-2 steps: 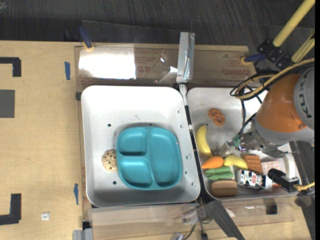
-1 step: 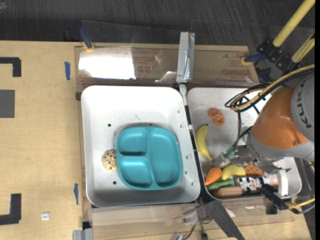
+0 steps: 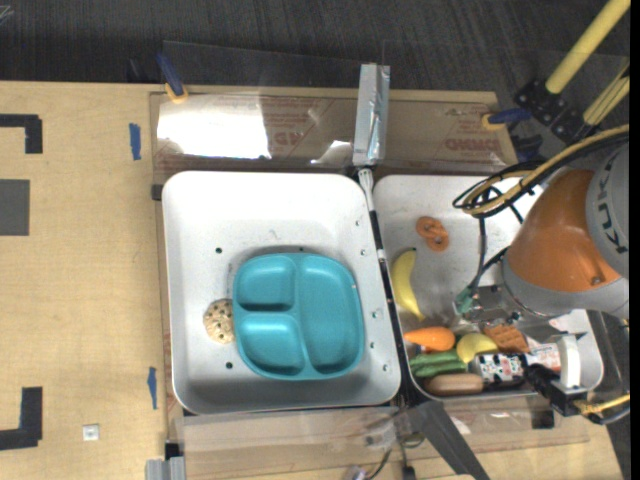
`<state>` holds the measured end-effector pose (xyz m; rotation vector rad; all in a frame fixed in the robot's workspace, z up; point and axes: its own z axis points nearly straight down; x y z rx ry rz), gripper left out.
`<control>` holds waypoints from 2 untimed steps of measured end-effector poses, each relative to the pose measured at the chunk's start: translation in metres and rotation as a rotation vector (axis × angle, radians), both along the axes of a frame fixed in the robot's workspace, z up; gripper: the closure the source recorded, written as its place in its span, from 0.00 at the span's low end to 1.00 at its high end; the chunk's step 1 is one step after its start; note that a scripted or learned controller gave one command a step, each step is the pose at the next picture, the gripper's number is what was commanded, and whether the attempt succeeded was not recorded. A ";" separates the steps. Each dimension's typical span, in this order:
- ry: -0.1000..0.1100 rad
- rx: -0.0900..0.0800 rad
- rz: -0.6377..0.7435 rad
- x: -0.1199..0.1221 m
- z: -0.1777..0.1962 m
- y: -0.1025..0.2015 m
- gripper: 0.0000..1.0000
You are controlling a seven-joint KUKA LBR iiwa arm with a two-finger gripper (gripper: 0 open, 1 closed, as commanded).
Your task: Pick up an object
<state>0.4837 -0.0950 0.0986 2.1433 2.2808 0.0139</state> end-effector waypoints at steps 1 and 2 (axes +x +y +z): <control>0.009 0.003 0.018 -0.003 0.088 0.065 1.00; 0.015 0.002 0.014 -0.004 0.085 0.063 0.00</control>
